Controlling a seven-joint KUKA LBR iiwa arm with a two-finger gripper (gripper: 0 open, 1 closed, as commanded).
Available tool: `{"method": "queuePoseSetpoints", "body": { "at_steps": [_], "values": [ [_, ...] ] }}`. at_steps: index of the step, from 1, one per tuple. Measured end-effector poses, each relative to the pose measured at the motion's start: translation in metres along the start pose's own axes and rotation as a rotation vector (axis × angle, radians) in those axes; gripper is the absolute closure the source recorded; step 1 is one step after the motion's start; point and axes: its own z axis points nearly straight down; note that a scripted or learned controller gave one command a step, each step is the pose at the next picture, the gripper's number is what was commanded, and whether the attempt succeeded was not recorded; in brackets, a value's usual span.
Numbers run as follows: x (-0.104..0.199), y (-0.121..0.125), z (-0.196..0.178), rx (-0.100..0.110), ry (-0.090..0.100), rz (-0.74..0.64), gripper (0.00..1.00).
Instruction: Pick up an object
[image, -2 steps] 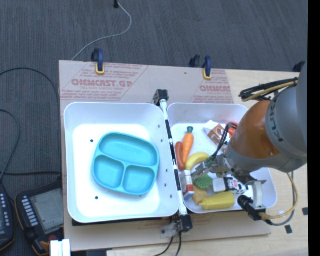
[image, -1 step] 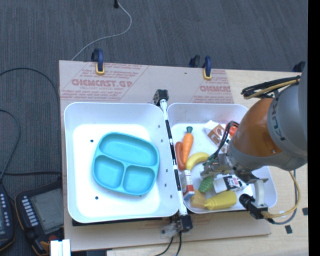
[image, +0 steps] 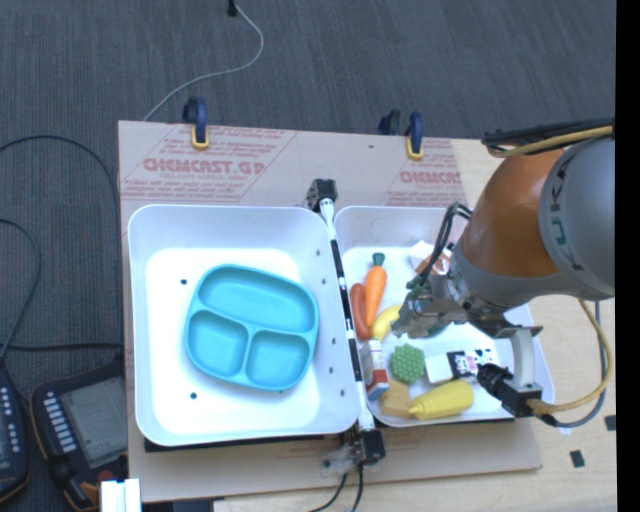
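Reaching from the right, my gripper (image: 415, 312) hangs low in the right bin (image: 392, 222), just beside a carrot (image: 374, 287) and above a green toy (image: 406, 362); whether my fingers are apart or together, I cannot tell. A blue tray (image: 250, 325) lies in the left bin (image: 160, 230).

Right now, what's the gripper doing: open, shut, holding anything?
Two-finger gripper: cannot be told; it sits low in the right white bin, above the yellow banana-shaped toy and the green bumpy toy.
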Motion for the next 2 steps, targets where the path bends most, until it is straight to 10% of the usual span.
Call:
{"method": "queuePoseSetpoints", "body": {
  "at_steps": [1, 2],
  "values": [
    [0.0, 0.0, 0.0, 0.001, 0.0, 0.0, 0.0],
    [-0.07, 0.006, 0.116, 0.001, -0.003, 0.003, 0.0]
  ]
}}
